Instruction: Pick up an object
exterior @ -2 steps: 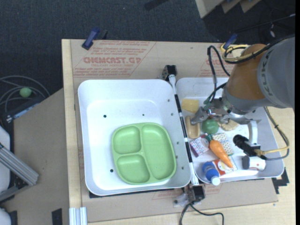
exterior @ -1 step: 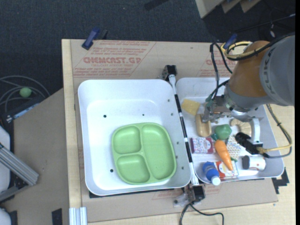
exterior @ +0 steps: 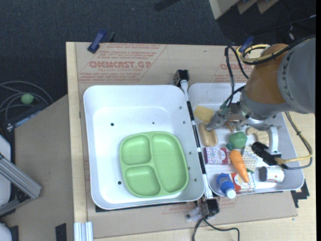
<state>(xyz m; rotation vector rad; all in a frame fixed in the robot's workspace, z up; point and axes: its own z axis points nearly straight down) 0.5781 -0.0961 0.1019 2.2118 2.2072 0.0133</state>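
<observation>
In the camera view the gripper (exterior: 224,120) hangs low over the upper left part of the right bin (exterior: 210,90), and I cannot tell whether the claw is wide or narrow, since the wrist and the arm (exterior: 281,79) cover it from above; nothing can be seen held in it. The task names no particular thing, and the likeliest candidates lie right by the claw: a tan piece (exterior: 208,134) just below and left of it, a pale yellow piece (exterior: 203,113) beside the bin's left wall, and a green lump (exterior: 237,139) just below and to the right. The main risk, as I judge it, is crowding: these things lie close together, so a closing claw may catch two at once, pinch an edge and let it slip, or shove one against the wall without gripping it. The carrot (exterior: 240,165), the red-and-white packet (exterior: 215,156) and the blue-capped bottle (exterior: 226,186) lie packed together lower in the same bin and could be nudged if the arm swings that way. The left bin (exterior: 100,134) bears a green divided plate (exterior: 153,163), well apart from the claw. The arm hides the bin's upper right part, and whether the claw touches anything cannot be made out.
</observation>
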